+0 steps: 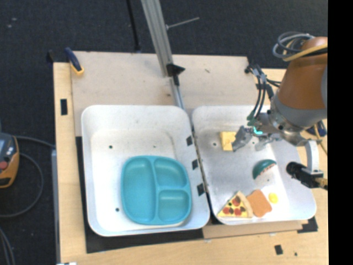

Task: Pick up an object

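No readable writing or brand is showing anywhere on the bench (127, 84), the bins or the arm (300, 87).

The left bin (102, 123) is holding a blue tray (156, 190) with three sections, lying toward the lower right of that bin. The right bin (220, 173) is holding the small items — a yellow block (226, 141) near its upper middle, a green-and-white piece (264, 169) at mid right, and along its lower edge a pizza slice (235, 206), an orange piece (258, 202) just beside it and a small yellow piece (272, 198) to the right.

The arm is reaching in from the right of the frame, and the gripper (241, 139) is hanging over the right bin, just beside the yellow block on its right. Whether the fingers are open or closed I cannot tell; nothing is visibly sitting between them.
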{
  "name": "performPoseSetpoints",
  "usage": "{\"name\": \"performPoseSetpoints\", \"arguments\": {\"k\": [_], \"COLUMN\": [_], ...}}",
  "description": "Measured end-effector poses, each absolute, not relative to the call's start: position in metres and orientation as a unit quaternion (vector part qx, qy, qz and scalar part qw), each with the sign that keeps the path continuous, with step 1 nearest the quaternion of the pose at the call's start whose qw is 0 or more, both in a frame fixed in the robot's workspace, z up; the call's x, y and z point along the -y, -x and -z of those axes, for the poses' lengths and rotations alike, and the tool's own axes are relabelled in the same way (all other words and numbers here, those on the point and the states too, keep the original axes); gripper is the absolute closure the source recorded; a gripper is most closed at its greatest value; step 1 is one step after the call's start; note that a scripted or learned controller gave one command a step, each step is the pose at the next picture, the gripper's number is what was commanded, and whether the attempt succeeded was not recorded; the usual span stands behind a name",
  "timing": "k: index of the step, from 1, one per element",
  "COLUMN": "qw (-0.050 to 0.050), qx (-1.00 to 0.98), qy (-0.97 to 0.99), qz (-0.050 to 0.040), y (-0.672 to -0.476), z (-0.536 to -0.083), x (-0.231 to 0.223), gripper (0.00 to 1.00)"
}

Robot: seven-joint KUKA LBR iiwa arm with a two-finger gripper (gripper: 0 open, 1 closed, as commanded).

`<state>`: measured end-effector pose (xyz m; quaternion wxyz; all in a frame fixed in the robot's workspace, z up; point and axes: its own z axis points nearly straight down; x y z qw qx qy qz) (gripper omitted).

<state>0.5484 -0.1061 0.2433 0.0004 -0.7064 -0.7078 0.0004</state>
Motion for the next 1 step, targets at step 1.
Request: {"name": "performPoseSetpoints", "arguments": {"k": [1], "qw": [-0.001], "qx": [0.708], "qy": [0.706], "qz": [0.0006], "y": [-0.5491], "z": [-0.2446], "x": [0.1062], "gripper": [0.00]}}
